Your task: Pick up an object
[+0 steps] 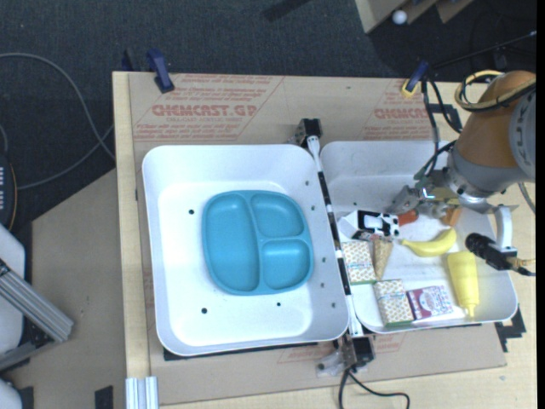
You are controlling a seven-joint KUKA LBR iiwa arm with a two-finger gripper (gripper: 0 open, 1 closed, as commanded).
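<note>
The right bin [375,156] holds several small items: a yellow banana [430,244], a yellow bottle [462,281], a black-and-white toy [377,223], a cone [381,254], two patterned boxes [358,261] [392,301] and a pink packet [430,302]. My gripper [410,201] reaches in from the right and hangs low over the bin's middle, just above and right of the black-and-white toy. A small orange piece [409,218] lies right under it. The wrist hides how the gripper ends stand.
In the left bin [170,228] lies a blue divided plate [255,241]. A black divider rail [328,220] runs between the bins. The arm's orange band [494,135] and cables hang over the right bin's far right corner. Blue clamps [159,69] hold the cardboard bench.
</note>
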